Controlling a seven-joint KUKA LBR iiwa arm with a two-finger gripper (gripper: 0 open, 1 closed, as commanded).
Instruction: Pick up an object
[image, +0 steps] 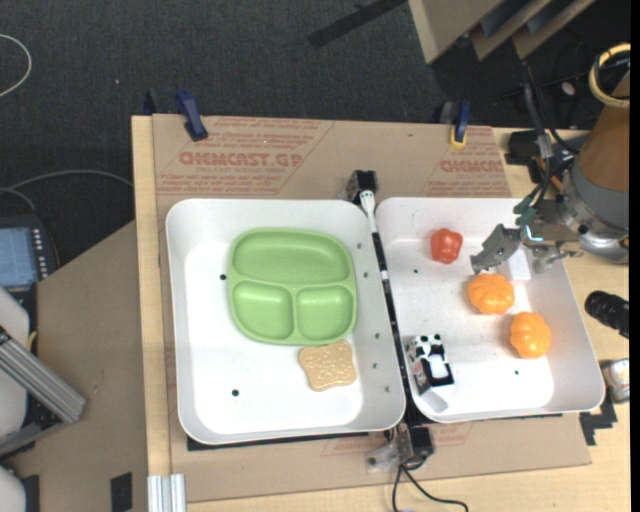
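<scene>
An orange pumpkin-shaped toy is lying in the right bin, in its upper middle part, and it is sitting just below the gripper, close under the fingertips and perhaps touching them; contact cannot be told from this angle. The gripper is hovering over the bin's far right area with its two fingers spread apart, one grey finger slanting down to the left and the other pointing toward the bin's right wall, and nothing is sitting between them. The grey arm is reaching in from the right edge above the bin.

A second orange pumpkin-shaped toy is lying below and to the right of the first, near it but apart. A small red pepper-like toy is resting to the left of the gripper's nearer finger, just beside it and above the first orange toy. A black-and-white toy is lying near the lower left corner of the same bin, well apart from the gripper.

In the left bin a green divided plate is occupying the middle, and a tan cracker-like piece is lying just below the plate's lower right corner, touching or nearly touching its rim. Both bins are sitting side by side on a brown board.
</scene>
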